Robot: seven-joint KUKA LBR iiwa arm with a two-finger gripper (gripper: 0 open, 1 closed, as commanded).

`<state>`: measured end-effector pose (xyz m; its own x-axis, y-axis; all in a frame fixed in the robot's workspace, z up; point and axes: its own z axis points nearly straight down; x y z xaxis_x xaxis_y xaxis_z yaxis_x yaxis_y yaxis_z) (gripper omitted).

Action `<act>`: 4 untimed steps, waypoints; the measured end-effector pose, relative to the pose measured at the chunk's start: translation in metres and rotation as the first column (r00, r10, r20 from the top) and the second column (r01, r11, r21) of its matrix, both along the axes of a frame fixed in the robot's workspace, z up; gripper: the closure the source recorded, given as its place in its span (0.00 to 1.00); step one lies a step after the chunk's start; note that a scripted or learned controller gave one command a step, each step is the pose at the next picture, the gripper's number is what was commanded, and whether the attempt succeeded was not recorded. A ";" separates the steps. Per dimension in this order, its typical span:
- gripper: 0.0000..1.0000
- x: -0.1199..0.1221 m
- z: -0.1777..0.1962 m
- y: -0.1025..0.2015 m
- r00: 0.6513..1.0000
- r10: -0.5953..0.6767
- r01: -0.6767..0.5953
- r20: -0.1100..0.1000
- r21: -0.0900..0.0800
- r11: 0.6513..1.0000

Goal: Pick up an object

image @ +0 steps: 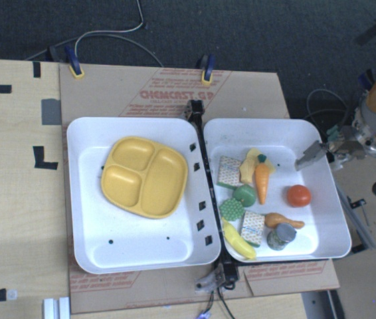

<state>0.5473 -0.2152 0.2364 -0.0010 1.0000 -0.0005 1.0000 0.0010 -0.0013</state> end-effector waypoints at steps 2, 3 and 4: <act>0.00 0.062 -0.143 0.077 1.000 0.001 -0.001 0.012 -0.002 1.000; 1.00 0.063 -0.133 0.079 1.000 0.004 -0.004 0.012 0.001 1.000; 0.00 0.063 -0.133 0.079 1.000 0.004 -0.004 0.012 0.001 1.000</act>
<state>0.6101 -0.1361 0.1033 -0.0047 1.0000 0.0003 0.9999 0.0047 0.0105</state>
